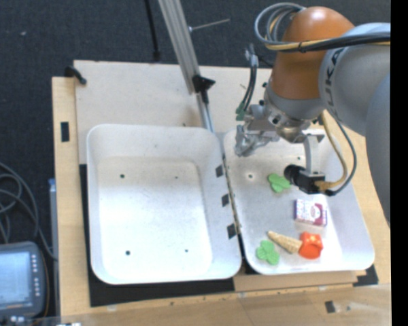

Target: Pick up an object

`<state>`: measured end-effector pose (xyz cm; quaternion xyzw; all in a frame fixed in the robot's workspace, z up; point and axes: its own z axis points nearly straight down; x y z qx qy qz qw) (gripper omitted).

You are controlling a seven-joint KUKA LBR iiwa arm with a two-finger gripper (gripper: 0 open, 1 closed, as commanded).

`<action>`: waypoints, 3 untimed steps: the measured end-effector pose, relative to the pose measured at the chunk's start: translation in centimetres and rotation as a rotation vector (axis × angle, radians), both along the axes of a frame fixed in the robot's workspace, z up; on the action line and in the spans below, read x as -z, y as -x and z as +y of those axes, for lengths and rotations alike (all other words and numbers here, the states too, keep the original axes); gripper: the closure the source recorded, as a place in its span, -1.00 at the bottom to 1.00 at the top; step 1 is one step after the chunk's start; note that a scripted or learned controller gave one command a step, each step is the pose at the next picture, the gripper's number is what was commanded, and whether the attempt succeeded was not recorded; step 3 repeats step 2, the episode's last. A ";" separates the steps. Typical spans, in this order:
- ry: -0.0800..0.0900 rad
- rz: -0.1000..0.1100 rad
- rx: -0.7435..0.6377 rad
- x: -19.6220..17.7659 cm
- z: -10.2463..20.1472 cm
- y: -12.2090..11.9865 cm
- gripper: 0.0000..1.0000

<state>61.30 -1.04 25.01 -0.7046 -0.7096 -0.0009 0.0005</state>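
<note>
My gripper [245,145] hangs over the far left corner of the right bin [347,250], under the orange wrist band. Nothing shows between its fingers. A small green piece [279,182] lies on the bin floor a little right and nearer than the gripper. Further toward the front are a pink and white box [310,212], a tan cone [283,242], an orange-red piece [311,246] and a green leafy piece [267,252].
The left bin [95,182] stands beside the right one, sharing a middle rim. A slanted metal pole [183,46] rises behind the bins. A black cable loops off the wrist near the right bin's middle [313,180]. A screen [12,277] sits at lower left.
</note>
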 end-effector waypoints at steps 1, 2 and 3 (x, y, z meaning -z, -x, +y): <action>0.001 0.001 0.001 0.4 4.3 1.4 1.00; 0.001 0.002 0.001 1.1 8.6 3.2 1.00; 0.001 0.002 0.001 1.1 8.6 3.2 1.00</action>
